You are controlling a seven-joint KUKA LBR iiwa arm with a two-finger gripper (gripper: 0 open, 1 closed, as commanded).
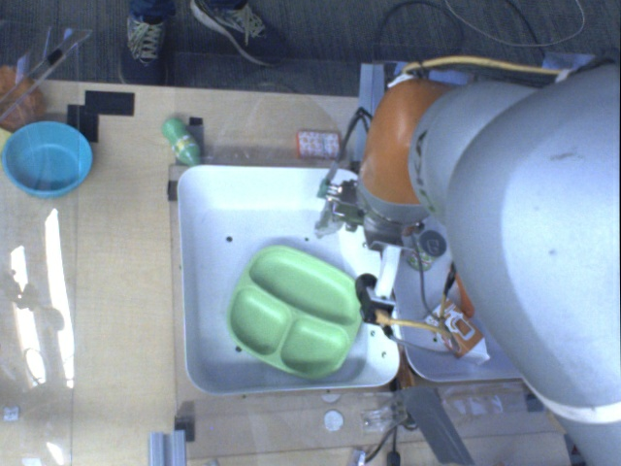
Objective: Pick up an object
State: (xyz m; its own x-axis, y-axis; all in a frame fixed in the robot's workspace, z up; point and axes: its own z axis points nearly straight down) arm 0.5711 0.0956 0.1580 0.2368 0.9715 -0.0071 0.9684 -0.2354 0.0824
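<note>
A green divided plate [296, 311] lies in the left white bin [209, 231], toward its front right. My gripper [333, 209] hangs over the right part of that bin, just behind the plate's far right edge and apart from it. Nothing shows held in it. The grey arm with its orange band [398, 144] reaches in from the right and hides most of the right bin [427, 365]. An orange and white packet [464, 334] peeks out from under the arm in the right bin.
On the bench to the left stand a blue bowl [47, 158] and a green bottle [181, 139] lying near the bin's back left corner. A small red and white box [318, 144] sits behind the left bin. A person's shoes [228, 17] show at the top.
</note>
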